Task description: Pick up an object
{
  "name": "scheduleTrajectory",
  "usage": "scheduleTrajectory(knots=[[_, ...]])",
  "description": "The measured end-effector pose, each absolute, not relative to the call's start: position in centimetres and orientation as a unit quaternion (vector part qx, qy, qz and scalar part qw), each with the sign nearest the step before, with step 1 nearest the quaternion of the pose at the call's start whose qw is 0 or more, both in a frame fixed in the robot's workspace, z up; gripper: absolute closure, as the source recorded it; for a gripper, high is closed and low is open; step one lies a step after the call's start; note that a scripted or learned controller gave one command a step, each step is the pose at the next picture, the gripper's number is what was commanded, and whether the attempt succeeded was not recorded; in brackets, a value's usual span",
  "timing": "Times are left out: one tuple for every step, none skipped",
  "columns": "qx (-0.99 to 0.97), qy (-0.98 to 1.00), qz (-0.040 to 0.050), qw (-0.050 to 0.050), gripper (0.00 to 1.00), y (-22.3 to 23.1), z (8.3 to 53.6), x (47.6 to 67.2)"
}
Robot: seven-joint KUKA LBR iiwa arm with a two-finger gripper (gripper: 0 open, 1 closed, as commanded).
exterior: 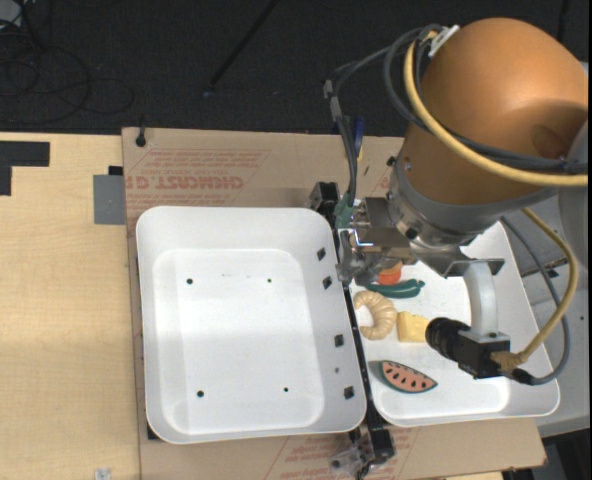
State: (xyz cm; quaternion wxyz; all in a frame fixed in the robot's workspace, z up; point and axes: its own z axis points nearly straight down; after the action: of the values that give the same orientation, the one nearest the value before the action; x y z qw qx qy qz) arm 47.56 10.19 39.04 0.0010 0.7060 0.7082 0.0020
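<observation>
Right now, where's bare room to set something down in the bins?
Left bin: the floor from wall to wall is bare. Right bin: crowded in the near-left half, where the bagel, yellow block, green piece and watermelon slice sit under the arm. One bare strip lies along its front wall, right of the watermelon slice.

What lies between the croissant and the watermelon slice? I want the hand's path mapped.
In the camera view, bare white bin floor separates the croissant from the watermelon slice. The yellow block sits beside the croissant, off that line.
</observation>
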Motion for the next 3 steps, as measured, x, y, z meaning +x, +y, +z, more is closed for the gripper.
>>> scheduleTrajectory(knots=[[0.706, 0.708, 0.0007, 0.000, 1.00, 12.6, 43.2, 48.5], [0.707, 0.707, -0.0076, -0.004, 1.00, 12.2, 28.1, 47.3], [0.708, 0.707, -0.0003, 0.000, 1.00, 9.8, 32.5, 47.6]])
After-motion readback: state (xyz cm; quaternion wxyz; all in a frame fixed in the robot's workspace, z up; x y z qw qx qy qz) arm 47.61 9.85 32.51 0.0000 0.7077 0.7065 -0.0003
